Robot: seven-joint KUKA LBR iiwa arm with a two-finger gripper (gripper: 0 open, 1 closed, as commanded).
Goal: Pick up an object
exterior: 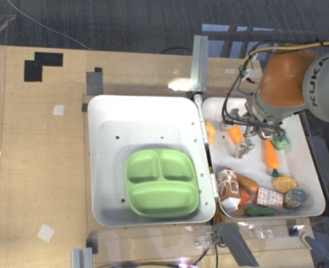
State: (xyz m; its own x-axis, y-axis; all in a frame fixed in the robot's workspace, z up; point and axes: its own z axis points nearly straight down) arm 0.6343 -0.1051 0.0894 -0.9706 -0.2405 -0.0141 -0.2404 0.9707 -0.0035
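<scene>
Smooth white bin (315, 172), metal claw (243, 148) over toy carrot (271, 155), grip impossible to tell

Green tray (162, 183) – white bins (147, 113) – orange carrot (271, 156), grn top.

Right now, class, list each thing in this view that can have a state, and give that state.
Green tray: upright, compartments bare, in the left bin.
Carrot: lying flat in the right bin.
Gripper: low over the right bin.
Can: lying in the right bin's near corner.
</scene>
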